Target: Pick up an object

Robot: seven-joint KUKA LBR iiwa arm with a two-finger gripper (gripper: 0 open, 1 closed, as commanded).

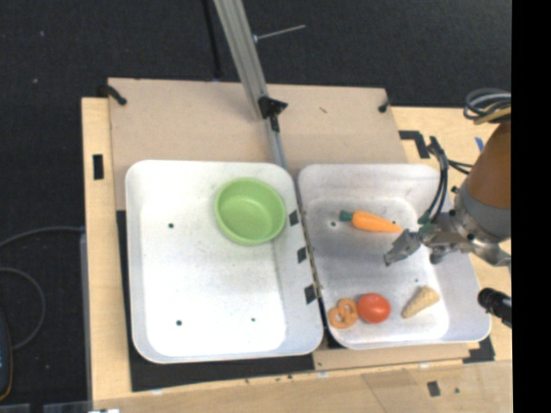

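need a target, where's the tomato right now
The tomato lies near the front edge of the right bin, between the pretzel and the bread wedge.

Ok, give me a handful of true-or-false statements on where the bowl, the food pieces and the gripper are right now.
1. The green plastic bowl sits in the left white bin. True.
2. The orange toy carrot lies in the left bin. False: it lies in the right white bin.
3. The round red tomato rests beside the small orange pretzel-shaped piece. True.
4. The two-finger gripper hangs over the bowl. False: it is over the right bin, near the carrot.
5. The tan wedge-shaped piece is inside the bowl. False: it lies in the right bin.
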